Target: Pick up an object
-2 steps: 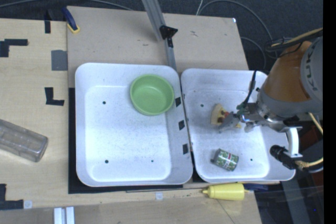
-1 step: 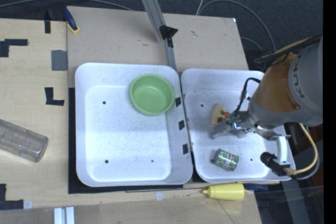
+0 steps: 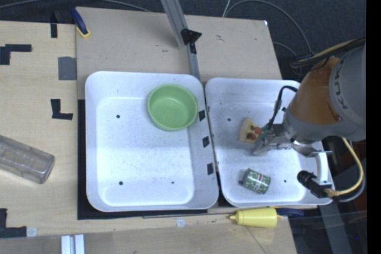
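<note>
tan bench (image 3: 149, 47), two white bins (image 3: 98, 128)

Bowl (image 3: 172, 107) in the left bin (image 3: 101, 128), right bin (image 3: 232, 98) beside it holding 1 can (image 3: 255, 181), bottle (image 3: 257, 218) just before the right bin

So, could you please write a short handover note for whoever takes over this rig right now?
End effector: low in the right bin, beside the small tan object; whether it grips anything cannot be seen.
Things: green can lies on its side near that bin's front; green bowl sits in the left bin; yellow bottle lies on the bench in front of the bins.
Done: no pick confirmed.
Left: grasp and lift one object.
</note>
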### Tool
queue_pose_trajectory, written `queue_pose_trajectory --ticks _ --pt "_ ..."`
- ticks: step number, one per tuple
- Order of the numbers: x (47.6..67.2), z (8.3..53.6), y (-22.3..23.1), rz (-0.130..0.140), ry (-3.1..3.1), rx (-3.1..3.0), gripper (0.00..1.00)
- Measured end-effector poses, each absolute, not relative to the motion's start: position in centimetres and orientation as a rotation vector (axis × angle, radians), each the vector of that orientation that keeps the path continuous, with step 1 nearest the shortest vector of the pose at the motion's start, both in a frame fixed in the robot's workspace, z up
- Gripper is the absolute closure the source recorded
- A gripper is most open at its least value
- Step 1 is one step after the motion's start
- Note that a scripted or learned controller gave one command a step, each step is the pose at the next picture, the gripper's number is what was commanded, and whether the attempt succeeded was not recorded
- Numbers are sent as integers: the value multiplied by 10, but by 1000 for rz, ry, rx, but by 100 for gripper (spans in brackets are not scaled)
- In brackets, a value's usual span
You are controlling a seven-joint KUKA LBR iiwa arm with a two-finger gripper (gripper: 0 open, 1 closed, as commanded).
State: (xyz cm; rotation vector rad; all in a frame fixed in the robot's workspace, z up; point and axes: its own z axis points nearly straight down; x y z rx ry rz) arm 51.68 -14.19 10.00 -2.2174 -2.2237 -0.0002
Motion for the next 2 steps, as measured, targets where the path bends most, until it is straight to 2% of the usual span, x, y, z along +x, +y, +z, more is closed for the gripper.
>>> queue_pose_trajectory --ticks 2 --pt "507 210 -138 -2 -2225 -2221 100"
